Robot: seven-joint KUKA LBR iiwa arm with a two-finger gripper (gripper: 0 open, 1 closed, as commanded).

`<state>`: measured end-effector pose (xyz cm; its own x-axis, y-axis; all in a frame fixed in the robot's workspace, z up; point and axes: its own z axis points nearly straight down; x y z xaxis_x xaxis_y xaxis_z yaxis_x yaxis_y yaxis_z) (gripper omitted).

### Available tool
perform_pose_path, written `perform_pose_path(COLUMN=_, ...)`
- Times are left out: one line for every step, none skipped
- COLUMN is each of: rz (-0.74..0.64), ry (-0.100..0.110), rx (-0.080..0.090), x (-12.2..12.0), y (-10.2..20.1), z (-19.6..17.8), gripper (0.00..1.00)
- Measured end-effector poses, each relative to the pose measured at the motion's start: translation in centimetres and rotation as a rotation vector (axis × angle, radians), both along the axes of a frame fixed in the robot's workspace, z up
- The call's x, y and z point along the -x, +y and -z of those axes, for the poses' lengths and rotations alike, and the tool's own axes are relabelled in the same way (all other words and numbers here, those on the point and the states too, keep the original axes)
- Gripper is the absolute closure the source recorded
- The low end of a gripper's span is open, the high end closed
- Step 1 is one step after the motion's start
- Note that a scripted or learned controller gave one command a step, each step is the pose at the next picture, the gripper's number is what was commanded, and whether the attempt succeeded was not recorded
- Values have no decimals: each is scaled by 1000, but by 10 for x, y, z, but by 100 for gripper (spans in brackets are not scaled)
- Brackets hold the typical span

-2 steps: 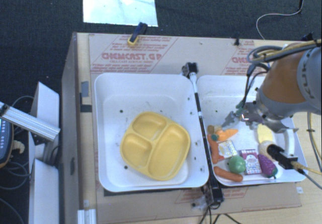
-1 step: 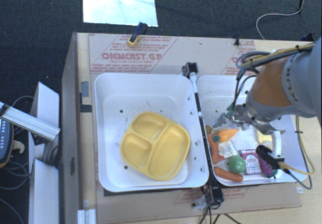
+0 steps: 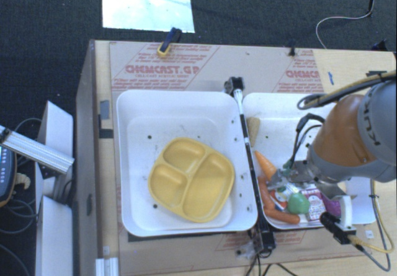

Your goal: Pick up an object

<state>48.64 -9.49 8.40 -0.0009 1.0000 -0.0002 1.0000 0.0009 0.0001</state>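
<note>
The right bin [image 3: 273, 113] holds a pile of toy food at its near left corner. An orange carrot [image 3: 265, 164] lies by the divider, with more orange pieces [image 3: 280, 216] along the bin's near wall. A green round piece [image 3: 298, 203] sits beside a purple one [image 3: 332, 207]. A tan cone [image 3: 254, 129] rests farther back against the divider. My gripper [image 3: 286, 177] hangs low over the pile, just right of the carrot and just behind the green piece. The grey and orange arm [image 3: 347, 138] hides the bin's right part.
The left bin [image 3: 142, 113] carries a yellow divided plate [image 3: 191, 178]. A black ridge [image 3: 246, 144] separates the two bins. Cables [image 3: 366, 244] trail off the bench's near right corner. A yellow and blue clip [image 3: 167, 42] lies at the bench's far edge.
</note>
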Motion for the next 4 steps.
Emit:
perform_pose_path(rz=-2, ry=-2, rx=0, x=-31, y=12, z=0, gripper=0)
perform_pose_path(rz=-3, ry=-2, rx=1, x=-93, y=-5, z=-1, gripper=0)
perform_pose_path(rz=0, ry=0, rx=0, x=-51, y=6, z=-12, gripper=0)
perform_pose_path(rz=2, ry=-3, rx=4, x=-31, y=8, z=-5, gripper=0)
